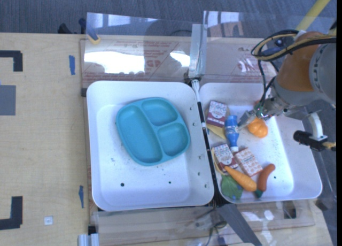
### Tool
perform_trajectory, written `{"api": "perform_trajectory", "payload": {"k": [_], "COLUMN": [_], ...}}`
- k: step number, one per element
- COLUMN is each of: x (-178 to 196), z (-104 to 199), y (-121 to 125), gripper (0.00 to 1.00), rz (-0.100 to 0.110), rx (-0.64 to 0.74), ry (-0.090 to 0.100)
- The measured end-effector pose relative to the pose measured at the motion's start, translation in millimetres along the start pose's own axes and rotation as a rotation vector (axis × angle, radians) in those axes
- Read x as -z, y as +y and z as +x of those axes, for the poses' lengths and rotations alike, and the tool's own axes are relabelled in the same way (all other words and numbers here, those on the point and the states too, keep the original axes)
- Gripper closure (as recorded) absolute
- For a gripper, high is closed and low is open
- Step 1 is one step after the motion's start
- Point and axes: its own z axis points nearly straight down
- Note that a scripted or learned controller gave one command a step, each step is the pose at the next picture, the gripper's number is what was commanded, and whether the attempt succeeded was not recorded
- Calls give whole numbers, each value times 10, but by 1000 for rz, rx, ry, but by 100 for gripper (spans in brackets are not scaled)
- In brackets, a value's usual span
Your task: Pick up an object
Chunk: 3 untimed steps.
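One carrot [240, 178], one sausage [265, 176], three packets, one bottle [232, 131]; pincer [255, 115] state unclear beside orange fruit [258, 128].

arm [320, 74]: grey | orange band | black and yellow cables

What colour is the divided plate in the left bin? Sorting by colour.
Light blue divided plastic plate, clearest in camera view.

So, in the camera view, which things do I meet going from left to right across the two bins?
Blue divided plate → blue bottle → small orange fruit → red sausage.
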Motion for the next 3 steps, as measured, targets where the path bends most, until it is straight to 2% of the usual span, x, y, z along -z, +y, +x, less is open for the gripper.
{"api": "perform_trajectory", "payload": {"k": [1, 2, 3], "x": [1035, 1895, 1749], "z": [697, 623, 1265], "y": [784, 750, 379], "gripper": [100, 100, 100], "rz": [-8, -6, 4], "rx": [114, 178, 268], "ry": [-1, -5, 3]}}
